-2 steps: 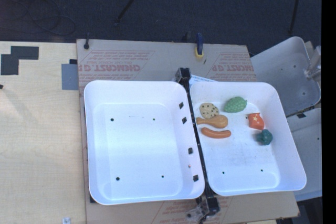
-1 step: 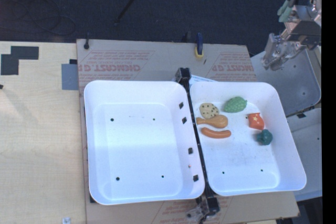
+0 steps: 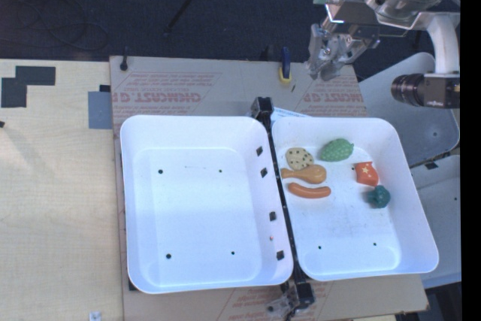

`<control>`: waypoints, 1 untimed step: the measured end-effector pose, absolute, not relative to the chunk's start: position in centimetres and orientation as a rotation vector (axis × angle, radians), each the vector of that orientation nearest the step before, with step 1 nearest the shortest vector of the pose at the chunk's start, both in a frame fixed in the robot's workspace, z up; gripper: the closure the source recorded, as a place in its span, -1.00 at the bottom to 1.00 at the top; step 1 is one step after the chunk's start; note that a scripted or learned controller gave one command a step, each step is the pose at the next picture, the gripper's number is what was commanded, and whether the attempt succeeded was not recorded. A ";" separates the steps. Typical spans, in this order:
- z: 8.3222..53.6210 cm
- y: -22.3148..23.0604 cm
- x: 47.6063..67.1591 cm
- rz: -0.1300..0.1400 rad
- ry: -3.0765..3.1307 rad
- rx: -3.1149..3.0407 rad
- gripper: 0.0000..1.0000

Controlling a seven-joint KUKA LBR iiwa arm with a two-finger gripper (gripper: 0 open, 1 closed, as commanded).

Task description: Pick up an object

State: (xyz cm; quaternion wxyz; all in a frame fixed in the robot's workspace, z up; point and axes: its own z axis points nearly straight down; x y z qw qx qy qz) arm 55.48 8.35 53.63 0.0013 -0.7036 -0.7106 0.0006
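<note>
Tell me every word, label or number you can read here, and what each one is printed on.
Red print on the cardboard sheet behind the left bin: upside down and blurred, too unclear to quote.
More red print on that sheet behind the right bin: also upside down and unreadable.
Red print at the sheet's near edge, below the bins: too small and blurred.
Nothing readable on the toy food or the arm.

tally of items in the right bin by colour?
Green: 2, a leafy piece and a teal lump
Red/orange: 2, a sausage and a red block
Tan/brown: 2, a spotted cookie and a drumstick
Total: 6
</note>
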 end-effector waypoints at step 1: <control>51.3 15.3 61.3 0.006 -2.226 -2.213 1.00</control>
